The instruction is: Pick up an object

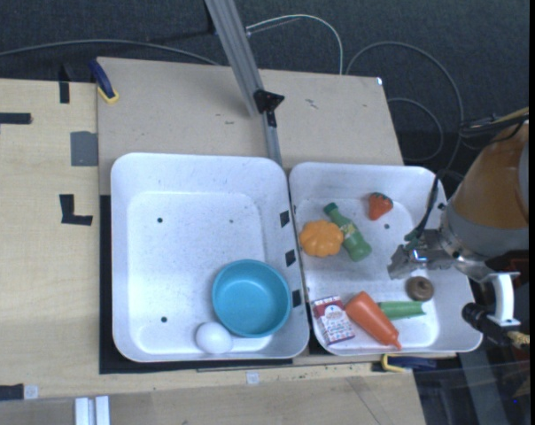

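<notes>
Claw (407, 259) of the grey arm hung over the right-hand shallow white bin (424, 181), near that bin's right wall; whether it was open or closed could not be told, and nothing could be seen held in it. Every place below is given from that right-hand bin.

Just below the claw, inside the bin, lay a small round brown disc (418, 288). Toward the bin's upper right lay a small red strawberry-like toy (379, 204). Near its middle lay a green plastic bottle (348, 232), tilted, with an orange pumpkin-shaped toy (321, 238) touching its left side. Along the bin's lower edge lay an orange toy carrot with a green top (378, 315), and at the carrot's left end a small red and white carton (334, 320).

Left of the bin, touching it side by side, sat a second shallow white bin (161, 175); it held a round blue bowl (251, 297) and a white ball (213, 336) just beside the bowl. Both bins stood on the pale wooden table (37, 237).
</notes>
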Robot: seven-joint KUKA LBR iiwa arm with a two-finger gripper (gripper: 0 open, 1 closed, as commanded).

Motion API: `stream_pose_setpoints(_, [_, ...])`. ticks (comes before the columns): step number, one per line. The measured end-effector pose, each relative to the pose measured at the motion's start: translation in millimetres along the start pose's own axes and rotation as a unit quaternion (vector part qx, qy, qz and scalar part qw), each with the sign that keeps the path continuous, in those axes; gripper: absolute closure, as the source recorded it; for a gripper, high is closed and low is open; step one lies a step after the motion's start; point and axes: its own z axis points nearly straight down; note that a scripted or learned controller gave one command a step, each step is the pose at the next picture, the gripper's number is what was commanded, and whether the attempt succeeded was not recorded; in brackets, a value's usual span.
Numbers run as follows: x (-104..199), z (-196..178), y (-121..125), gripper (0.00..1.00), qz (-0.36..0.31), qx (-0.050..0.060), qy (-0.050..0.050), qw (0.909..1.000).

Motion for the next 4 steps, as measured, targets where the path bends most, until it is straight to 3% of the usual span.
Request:
stream_pose_setpoints(2, [11, -120, 8, 1.0, -0.001, -0.001, 0.0, 1.0])
stream_pose_setpoints(4, [105, -117, 38, 1.0, -0.003, 0.002, 0.001, 1.0])
